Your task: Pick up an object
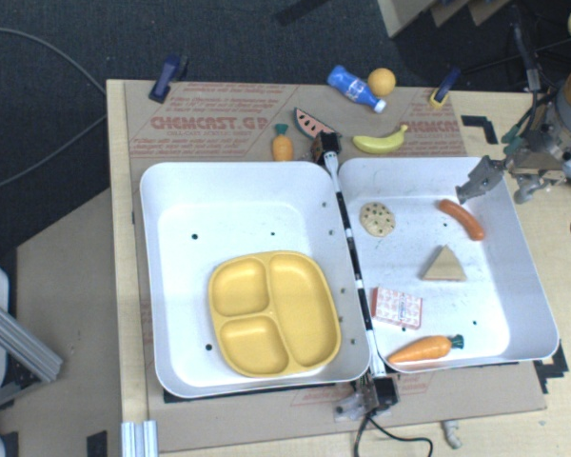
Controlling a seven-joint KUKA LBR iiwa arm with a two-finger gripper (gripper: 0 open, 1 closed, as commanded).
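The right bin holds a cookie, a red sausage, a tan wedge, a red-and-white square packet and a carrot near the front rim. My gripper hangs over the bin's back right corner, just right of and above the sausage. Its fingers are spread open with nothing between them.
The left bin carries a yellow divided plate. Behind the bins on the board lie a banana, a blue bottle, an orange, a watermelon slice and a small orange toy.
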